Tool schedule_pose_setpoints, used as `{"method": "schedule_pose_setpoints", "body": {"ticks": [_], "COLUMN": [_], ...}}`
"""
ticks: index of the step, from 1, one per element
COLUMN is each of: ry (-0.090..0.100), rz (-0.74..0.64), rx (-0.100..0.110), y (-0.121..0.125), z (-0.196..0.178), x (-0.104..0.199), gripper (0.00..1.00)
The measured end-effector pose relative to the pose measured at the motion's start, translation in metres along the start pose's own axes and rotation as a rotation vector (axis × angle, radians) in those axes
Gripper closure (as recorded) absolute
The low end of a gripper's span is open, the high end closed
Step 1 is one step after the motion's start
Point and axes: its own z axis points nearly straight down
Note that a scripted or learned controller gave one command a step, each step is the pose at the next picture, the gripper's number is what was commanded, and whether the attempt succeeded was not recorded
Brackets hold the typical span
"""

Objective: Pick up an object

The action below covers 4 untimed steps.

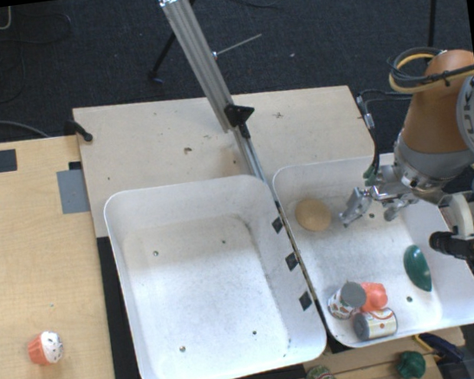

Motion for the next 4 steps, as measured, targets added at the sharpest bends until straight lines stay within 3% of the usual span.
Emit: {"method": "schedule_pose_setpoints", "body": {"ticks": [1, 2, 4], "ry": [0.0, -0.001, -0.003], "rz": [0.001, 0.005, -0.002], "rx": [0.0, -0.005, -0.012], "y": [-0.006, -0.004, 0.007], "z": [0.057, 0.044, -0.053], "x": [-0.008, -0.009, -0.016], "gripper": [0.0, 1.0, 1.0]}}
